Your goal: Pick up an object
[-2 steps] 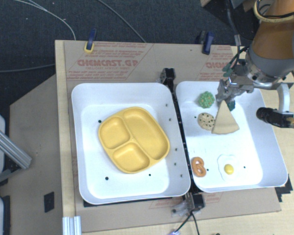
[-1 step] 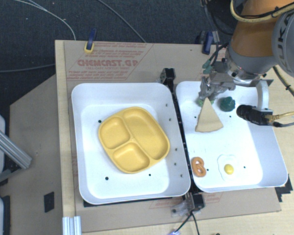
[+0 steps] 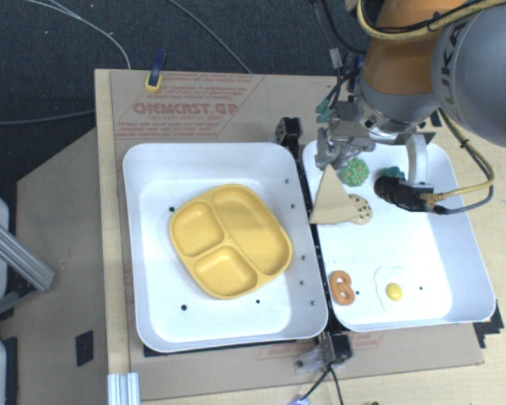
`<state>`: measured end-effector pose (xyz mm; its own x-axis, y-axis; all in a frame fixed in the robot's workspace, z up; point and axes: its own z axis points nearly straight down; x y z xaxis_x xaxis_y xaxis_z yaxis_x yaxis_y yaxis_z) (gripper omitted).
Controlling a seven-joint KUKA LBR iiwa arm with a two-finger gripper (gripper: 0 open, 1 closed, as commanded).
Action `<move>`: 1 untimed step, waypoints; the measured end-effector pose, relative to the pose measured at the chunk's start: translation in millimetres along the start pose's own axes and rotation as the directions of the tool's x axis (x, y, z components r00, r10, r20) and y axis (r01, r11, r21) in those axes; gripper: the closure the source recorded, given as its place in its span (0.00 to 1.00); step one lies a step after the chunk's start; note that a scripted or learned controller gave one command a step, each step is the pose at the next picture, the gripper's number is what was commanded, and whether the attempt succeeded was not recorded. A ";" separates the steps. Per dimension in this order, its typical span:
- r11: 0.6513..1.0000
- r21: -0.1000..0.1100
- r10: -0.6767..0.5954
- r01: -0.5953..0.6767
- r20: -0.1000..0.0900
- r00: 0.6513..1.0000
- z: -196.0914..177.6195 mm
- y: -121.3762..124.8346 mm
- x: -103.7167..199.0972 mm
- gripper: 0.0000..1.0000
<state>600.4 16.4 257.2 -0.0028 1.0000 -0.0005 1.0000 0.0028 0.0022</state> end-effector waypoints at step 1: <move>1.000 0.007 -0.002 0.002 -0.002 1.000 21.3 -0.1 57.1 1.00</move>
